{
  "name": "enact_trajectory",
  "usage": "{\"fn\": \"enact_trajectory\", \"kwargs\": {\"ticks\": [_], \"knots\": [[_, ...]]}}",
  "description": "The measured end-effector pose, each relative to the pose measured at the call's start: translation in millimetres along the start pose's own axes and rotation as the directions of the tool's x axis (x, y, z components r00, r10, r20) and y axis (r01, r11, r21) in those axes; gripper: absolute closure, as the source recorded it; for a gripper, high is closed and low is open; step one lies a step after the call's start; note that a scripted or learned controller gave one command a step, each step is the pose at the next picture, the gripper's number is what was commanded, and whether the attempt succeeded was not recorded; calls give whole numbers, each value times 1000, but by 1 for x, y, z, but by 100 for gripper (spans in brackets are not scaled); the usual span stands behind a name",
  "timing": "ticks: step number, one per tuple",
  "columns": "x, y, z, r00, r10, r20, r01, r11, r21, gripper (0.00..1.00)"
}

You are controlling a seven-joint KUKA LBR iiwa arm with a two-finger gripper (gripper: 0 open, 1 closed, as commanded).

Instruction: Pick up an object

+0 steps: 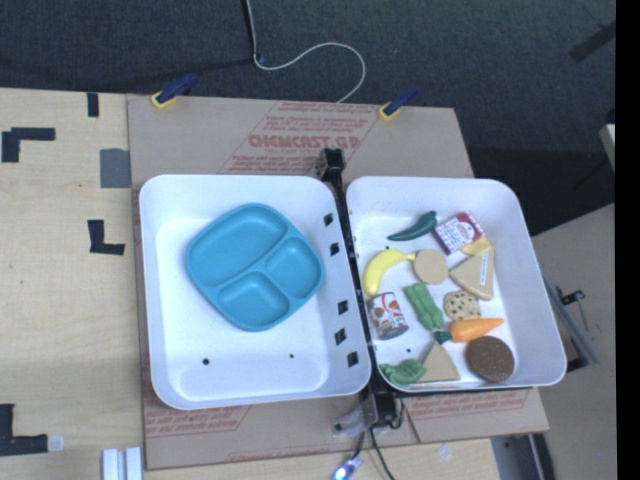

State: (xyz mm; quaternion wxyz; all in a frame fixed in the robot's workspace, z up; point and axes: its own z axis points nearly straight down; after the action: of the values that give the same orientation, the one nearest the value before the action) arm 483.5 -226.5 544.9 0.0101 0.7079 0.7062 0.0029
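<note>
The right bin (515, 228) holds several toy food pieces: a yellow banana (385, 267), a dark green pepper (413, 228), a red and white packet (456, 233), a round tan cookie (431, 266), a cheese wedge (476, 273), a green pea pod (424, 306), a small can (388, 315), an orange carrot (474, 329), a brown round patty (490, 358) and a green leaf piece (404, 372). The left bin (160, 268) holds a blue sectioned plate (254, 265).
Both bins rest on a cardboard sheet (290, 138) on the wooden bench. A white cable (300, 58) loops over the dark floor at the back. Black clips run along the divider between the bins (345, 268).
</note>
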Motion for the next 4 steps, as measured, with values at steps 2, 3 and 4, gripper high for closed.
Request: {"fn": "enact_trajectory", "kwargs": {"ticks": [2,3,4], "knots": [[182,28,9,1000,-17,-12,17,1000,18,100],[169,-1,8,1000,-3,-11,3,1000,19,100],[282,-1,8,1000,-16,-12,16,1000,19,100]]}}
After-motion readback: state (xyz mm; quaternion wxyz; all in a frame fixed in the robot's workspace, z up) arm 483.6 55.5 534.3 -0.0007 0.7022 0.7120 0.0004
